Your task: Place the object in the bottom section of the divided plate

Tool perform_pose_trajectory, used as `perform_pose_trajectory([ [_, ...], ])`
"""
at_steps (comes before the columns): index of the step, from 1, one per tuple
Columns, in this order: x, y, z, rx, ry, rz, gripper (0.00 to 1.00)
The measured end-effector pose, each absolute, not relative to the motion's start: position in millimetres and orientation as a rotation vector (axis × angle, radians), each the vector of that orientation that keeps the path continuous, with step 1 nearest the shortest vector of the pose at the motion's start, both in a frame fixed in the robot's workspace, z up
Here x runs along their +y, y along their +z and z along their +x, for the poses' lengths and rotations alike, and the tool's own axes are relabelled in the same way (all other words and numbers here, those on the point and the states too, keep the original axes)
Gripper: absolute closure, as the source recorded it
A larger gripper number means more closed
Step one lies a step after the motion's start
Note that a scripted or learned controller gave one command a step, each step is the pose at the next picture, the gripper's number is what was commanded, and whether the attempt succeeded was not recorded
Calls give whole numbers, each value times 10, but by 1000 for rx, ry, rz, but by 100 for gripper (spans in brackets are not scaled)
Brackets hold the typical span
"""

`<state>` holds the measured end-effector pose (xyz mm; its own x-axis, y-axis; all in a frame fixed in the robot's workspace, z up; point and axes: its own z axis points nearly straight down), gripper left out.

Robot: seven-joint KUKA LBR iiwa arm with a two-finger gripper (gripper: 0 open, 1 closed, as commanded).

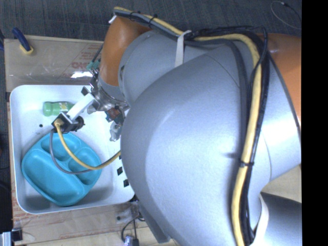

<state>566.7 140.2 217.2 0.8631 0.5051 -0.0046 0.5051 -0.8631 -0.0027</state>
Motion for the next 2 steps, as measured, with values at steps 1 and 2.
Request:
perform_pose_trajectory([
  [1,1579,3620,6117,-593,1,-3086,0],
  [2,1591,3703,6126,-603,0,-3089,100],
])
